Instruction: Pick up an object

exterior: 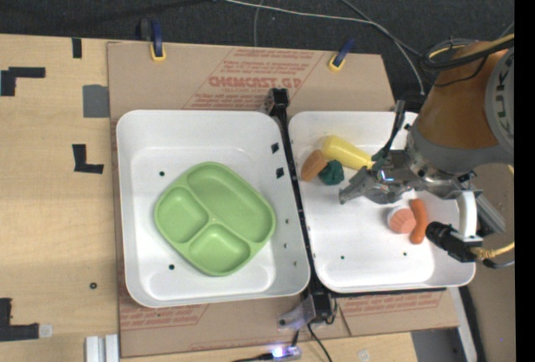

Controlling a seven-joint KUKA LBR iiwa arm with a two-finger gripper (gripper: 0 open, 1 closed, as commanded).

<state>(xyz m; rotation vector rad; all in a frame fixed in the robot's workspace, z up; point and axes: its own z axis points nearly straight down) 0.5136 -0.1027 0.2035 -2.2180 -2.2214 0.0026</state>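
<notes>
Objects for picking lie together in the right bin (376, 277): a yellow banana-like toy (347, 152), an orange-brown piece (314, 165) just beside a small dark green piece (333, 173), and further right a pink-orange piece (403, 221) touching an orange carrot-like toy (417, 220). The left bin (138, 268) carries a green divided plate (215, 218), well apart from the arm.

The end effector (368, 183) sits low over the right bin, between the yellow toy and the pink-orange piece, with its metal fingers reaching leftward toward the green piece. Nothing appears between those fingers, so I judge the step in hand to be the approach or descent rather than a lift. Whether the fingers stand apart or together I cannot tell; they are blurred and seen at a slant.

The next move probably calls for centring over one single item, most likely the green piece or the yellow toy nearby, then closing squarely on it. Crowding is the risk: the three items near the bin's left wall lie close, and a sideways nudge could push one away.
</notes>
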